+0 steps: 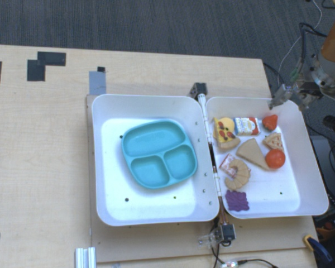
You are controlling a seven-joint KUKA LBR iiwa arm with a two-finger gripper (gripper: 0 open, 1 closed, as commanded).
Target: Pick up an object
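Grapes (237, 200), purple, lie nearest you in the right bin (307, 200); at their twelve o'clock sits a tan wedge (253, 152), an orange ball (275, 158) at its three. At your left bin's (109, 208) centre: a teal divided plate (158, 153). Farthest, the gripper (281, 95) hovers at the rim; you cannot tell its jaw state

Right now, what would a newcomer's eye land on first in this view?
The blue tray, with three compartments, sits alone in the left bin. The right bin holds a cluster of toy food, the tomato brightest among it. The gripper hovers at that bin's far right corner, near a small red piece.
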